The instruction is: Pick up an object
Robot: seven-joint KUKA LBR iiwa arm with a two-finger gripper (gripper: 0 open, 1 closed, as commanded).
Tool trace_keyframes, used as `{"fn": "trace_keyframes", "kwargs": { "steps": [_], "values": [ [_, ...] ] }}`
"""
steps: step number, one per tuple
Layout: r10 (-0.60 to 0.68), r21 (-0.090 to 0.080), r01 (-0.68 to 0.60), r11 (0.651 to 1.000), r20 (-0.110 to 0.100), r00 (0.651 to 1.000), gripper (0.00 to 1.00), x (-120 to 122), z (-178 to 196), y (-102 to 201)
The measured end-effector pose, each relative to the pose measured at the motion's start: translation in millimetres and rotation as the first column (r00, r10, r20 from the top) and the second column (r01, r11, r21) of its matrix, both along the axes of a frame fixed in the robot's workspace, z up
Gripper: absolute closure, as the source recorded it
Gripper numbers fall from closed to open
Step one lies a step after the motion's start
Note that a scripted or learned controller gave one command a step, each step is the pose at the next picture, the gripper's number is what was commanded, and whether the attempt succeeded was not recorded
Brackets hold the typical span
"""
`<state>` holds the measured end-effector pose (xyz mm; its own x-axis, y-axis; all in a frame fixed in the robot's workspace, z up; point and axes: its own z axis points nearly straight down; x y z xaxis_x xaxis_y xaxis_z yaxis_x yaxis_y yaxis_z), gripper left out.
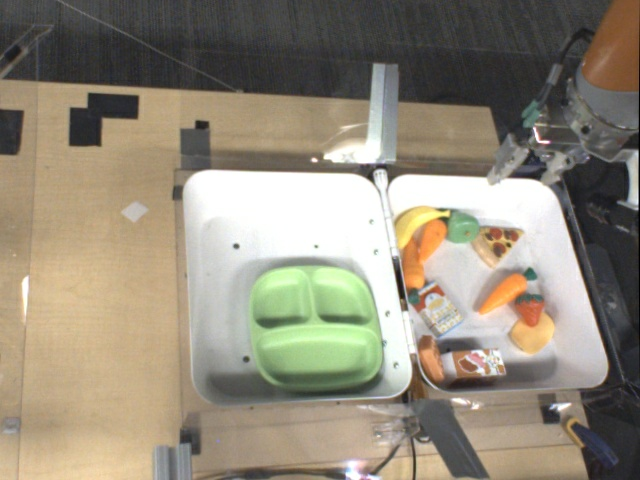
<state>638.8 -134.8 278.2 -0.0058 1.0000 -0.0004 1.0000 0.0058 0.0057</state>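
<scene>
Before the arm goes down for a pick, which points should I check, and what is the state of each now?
1. Tool above the right bin's far edge: ok.
2. Tool carrying nothing: ok.
3. Toys within the right bin: ok.
4. Carrot lies apart from the pizza slice: ok.
5. Banana free of neighbours: not ok, it touches other toys at the divider.
6. Green plate in the left bin, away from the path: ok.

A single fixed camera looks down from above at a slant, far enough to take in the pale wooden bench [90,298] and both shallow white bins [210,218] side by side.
</scene>
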Motion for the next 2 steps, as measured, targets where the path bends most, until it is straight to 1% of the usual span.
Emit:
{"fn": "trace_keyframes", "kwargs": {
  "steps": [1,2],
  "values": [
    [-0.033,0.001,0.033,0.999,0.008,0.999,0.0,-5.2,-179.3,1.2],
    [0.018,-0.004,-0.018,1.0,0.018,1.0,0.0,25.6,-182.1,50.6]
  ]
}}
